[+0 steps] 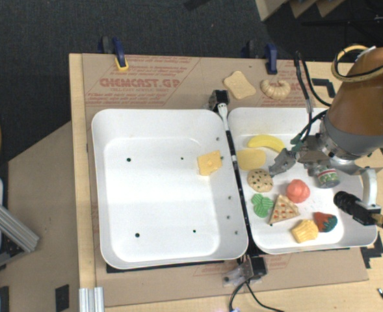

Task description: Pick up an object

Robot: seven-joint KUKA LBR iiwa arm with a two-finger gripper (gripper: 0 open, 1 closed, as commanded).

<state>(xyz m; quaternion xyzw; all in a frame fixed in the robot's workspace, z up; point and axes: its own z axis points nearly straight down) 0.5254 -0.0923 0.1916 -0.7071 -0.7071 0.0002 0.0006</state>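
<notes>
claw (283,163) low in right bin (347,239) | spread, holding nothing | cookie (260,180), banana (265,142) just beside | risk: crowding, fingers nudge neighbours, grip slips

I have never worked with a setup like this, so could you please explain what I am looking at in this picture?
One fixed camera looks down at a slant on a bench. The grey and orange shape on the right is a robot arm; its gripper hangs over the right bin, and I cannot tell whether it holds anything.

Two shallow white bins sit side by side. The left bin holds a yellow cheese piece. The right one holds toy food: a banana, a cookie, a pizza slice, a red ball-like piece and others. Behind the bins, on the bench board, lie a bread slice and a pale curled piece.

The arm's job is to pick up an object.
</notes>
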